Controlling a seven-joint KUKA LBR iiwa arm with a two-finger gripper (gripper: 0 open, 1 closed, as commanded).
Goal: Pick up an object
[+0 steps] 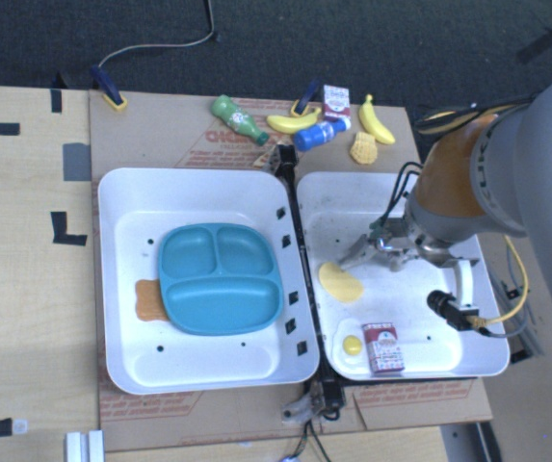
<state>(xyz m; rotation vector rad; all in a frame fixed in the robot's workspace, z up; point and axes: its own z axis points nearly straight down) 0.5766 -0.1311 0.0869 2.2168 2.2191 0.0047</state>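
In the right bin (492, 354), nearest the front wall, lie a red carton (383, 346) and a small yellow piece (352, 346). Farther in lies a pale yellow object (339, 282). Just behind it hovers the pincer (360, 251), opened narrow, holding nothing.

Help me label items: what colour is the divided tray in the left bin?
Light blue tray, seen in the camera view.

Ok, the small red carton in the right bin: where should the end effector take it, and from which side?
Come straight down on the red carton and close across its two long edges, likely the narrower span. It lies flat near the right bin's front wall, with a small yellow piece close on its left, so keep that finger tight to the carton.
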